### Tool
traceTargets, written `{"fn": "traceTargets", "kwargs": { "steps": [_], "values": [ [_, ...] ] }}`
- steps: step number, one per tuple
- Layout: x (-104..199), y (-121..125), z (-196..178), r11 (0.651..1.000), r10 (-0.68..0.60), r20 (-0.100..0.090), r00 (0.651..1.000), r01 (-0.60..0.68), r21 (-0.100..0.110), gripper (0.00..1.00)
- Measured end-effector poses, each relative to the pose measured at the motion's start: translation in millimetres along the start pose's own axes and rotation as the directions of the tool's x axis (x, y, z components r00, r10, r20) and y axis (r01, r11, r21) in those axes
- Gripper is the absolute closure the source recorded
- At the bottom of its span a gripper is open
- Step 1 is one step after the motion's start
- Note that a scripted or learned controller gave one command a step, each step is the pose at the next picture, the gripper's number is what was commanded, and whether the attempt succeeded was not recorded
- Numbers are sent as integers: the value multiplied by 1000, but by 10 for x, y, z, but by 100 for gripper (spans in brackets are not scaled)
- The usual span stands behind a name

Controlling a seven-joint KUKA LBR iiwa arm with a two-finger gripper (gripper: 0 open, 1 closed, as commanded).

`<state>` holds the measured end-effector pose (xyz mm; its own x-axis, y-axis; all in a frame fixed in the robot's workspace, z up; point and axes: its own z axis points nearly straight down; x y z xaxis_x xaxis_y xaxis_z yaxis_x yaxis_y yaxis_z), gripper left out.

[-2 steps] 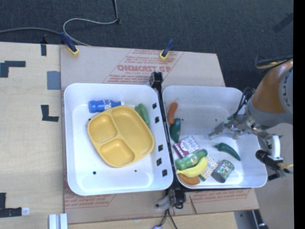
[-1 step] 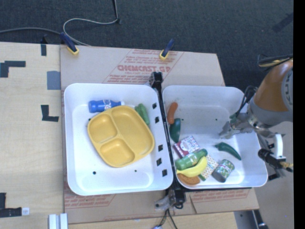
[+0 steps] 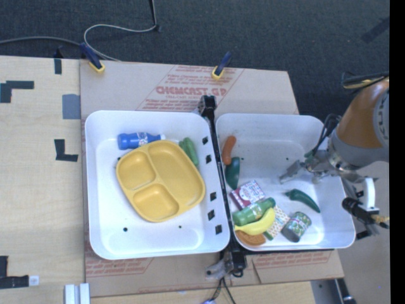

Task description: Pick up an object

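My gripper (image 3: pixel 290 171) hangs over the right bin (image 3: pixel 272 124), near its right side, with the fingers spread open and nothing between them. Just below it in the view lies a dark green chili pepper (image 3: pixel 303 199). Along the bin's front edge sit a small can (image 3: pixel 296 226), a banana (image 3: pixel 261 223), a green cucumber (image 3: pixel 252 212) and an orange piece (image 3: pixel 251 238). A pink packet (image 3: pixel 247 192) lies left of the gripper. By the bin's left wall lie an orange carrot (image 3: pixel 228 149) and a green pepper (image 3: pixel 233 170).
The left bin (image 3: pixel 101 189) holds a yellow divided tray (image 3: pixel 160 179), a blue bottle (image 3: pixel 137 140) and a green vegetable (image 3: pixel 189 150). A black divider clip (image 3: pixel 207 104) sits between the bins. The grey arm with its orange band (image 3: pixel 364 116) reaches in from the right.
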<state>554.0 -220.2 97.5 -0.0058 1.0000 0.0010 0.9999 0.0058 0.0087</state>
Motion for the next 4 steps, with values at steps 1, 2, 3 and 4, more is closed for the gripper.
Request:
{"fn": "traceTargets", "kwargs": {
  "steps": [1,2,3,4],
  "values": [
    [4,-37,99,1000,0,-3,1000,0,2,0],
    [-16,-37,-1,1000,1,4,1000,-1,-1,100],
    [554,163,-742,1000,3,1,1000,-4,8,100],
    [552,160,-739,1000,4,1,1000,-4,9,0]
  ]
}}
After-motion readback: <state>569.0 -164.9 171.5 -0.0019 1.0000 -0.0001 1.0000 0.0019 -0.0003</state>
